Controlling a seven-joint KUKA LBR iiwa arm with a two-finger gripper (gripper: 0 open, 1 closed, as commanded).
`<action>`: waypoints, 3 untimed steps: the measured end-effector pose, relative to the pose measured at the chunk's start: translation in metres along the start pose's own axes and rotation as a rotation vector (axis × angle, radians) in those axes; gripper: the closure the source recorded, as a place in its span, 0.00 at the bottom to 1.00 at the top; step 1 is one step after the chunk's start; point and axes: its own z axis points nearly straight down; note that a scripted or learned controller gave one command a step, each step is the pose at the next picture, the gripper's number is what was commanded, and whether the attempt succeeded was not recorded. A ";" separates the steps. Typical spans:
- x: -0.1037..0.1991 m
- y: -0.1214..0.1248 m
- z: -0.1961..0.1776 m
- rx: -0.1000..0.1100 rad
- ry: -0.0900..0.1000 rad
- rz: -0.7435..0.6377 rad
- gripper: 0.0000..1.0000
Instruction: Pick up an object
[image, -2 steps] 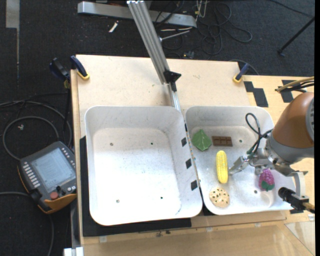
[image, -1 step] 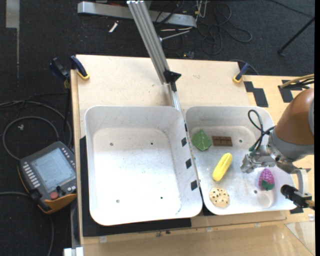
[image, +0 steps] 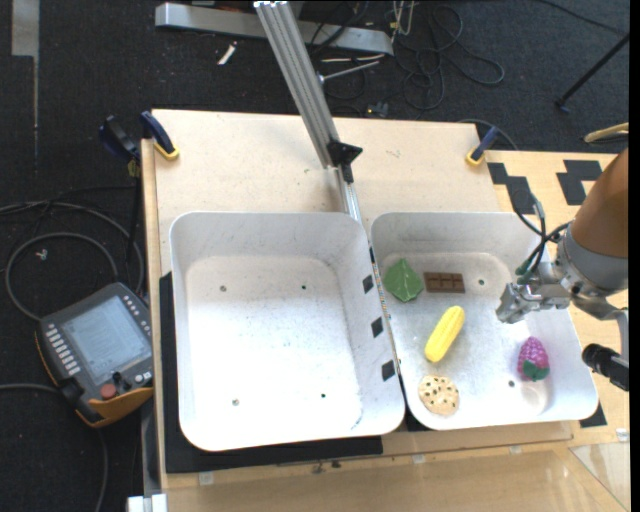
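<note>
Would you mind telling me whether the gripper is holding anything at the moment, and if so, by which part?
Nothing is held. The gripper hangs over bare floor of the right white bin, apart from the purple toy grape bunch.

A single fixed camera looks down at a slant from above the bench's (image: 250, 150) near edge, facing its far edge; it stands far enough back to take in both white bins, the left bin (image: 185, 300) and the right bin (image: 480, 232), the whole bench top, and dark floor beyond the far and left edges; the arm (image: 600, 240) enters from the right.
</note>
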 end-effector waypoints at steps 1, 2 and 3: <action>0.000 0.002 -0.045 0.001 0.000 -0.001 1.00; 0.047 0.012 -0.057 0.003 0.003 -0.005 1.00; 0.101 0.019 -0.048 0.007 0.004 -0.005 1.00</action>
